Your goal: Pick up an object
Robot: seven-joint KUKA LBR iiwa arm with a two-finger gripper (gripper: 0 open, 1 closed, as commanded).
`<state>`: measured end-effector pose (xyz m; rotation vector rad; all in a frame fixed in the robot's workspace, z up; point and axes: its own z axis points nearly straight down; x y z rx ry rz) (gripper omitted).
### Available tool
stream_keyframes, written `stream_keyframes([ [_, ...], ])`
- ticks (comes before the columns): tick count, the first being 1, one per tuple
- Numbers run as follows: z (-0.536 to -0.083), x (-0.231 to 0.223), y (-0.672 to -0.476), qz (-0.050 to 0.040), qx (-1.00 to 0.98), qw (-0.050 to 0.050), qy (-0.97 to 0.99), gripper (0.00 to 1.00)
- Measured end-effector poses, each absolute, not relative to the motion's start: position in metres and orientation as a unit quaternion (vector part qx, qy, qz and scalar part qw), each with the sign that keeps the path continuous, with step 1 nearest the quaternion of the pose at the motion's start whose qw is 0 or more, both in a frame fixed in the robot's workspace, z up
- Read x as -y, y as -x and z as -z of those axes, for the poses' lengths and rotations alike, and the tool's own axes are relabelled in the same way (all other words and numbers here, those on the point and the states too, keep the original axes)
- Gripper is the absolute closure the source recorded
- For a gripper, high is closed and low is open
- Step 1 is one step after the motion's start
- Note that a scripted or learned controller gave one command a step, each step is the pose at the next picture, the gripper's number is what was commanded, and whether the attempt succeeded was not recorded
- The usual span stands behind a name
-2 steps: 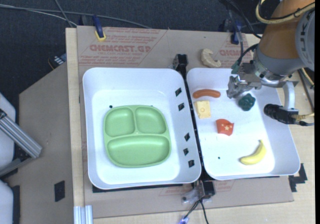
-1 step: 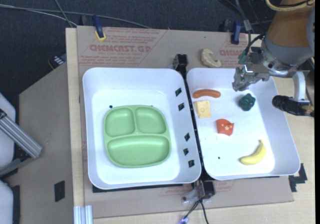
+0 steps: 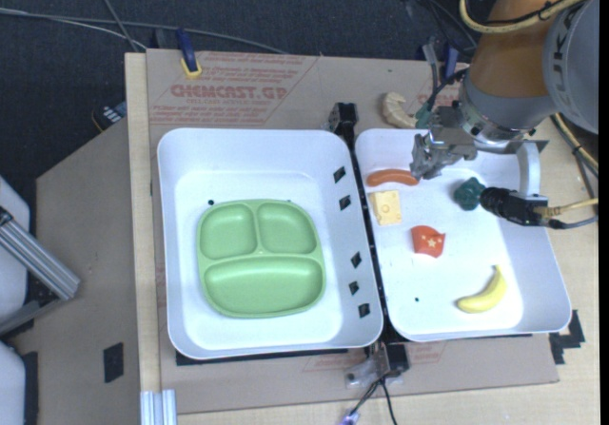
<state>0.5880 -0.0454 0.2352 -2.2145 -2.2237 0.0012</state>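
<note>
Hanging low over the back left part of the right bin point(image 3: 547, 304), the gripper point(image 3: 425, 166) points its metal tip down toward the bin floor; whether the jaws are released or clenched cannot be told, since the tip is small and blurred here, and nothing can be seen caught in them. Just beside the tip, to its left, lies an orange sausage-shaped piece point(image 3: 392, 178), close to it, though contact cannot be judged. Below the sausage sits a pale yellow cheese block point(image 3: 386, 208) near the bin's left wall. To the right of the tip rests a dark teal lump point(image 3: 468, 193), with a black cylindrical part of the rig just beyond it. Nearer the middle of the bin is a red strawberry-like piece point(image 3: 428, 241), and toward the front right corner lies a yellow banana point(image 3: 482, 292), well apart from the gripper. Above the gripper rises the grey arm point(image 3: 514, 100) with its orange band point(image 3: 528, 24), coming in from the right with yellow cabling looped around it. The left bin point(image 3: 176, 223) holds a green divided plate point(image 3: 260, 256) with three compartments, lying flat in its middle. Behind the right bin, on the cardboard-covered desk point(image 3: 247, 90), rests a small cream-coloured object point(image 3: 397, 110).
</note>
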Motion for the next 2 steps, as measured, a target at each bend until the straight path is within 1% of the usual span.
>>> stream_keyframes([
  [1,-0.239,-0.015,-0.580,0.0002,0.709,0.002,0.705,1.00],
  [2,-0.223,-0.074,-0.582,-0.0008,0.709,0.002,0.705,1.00],
])
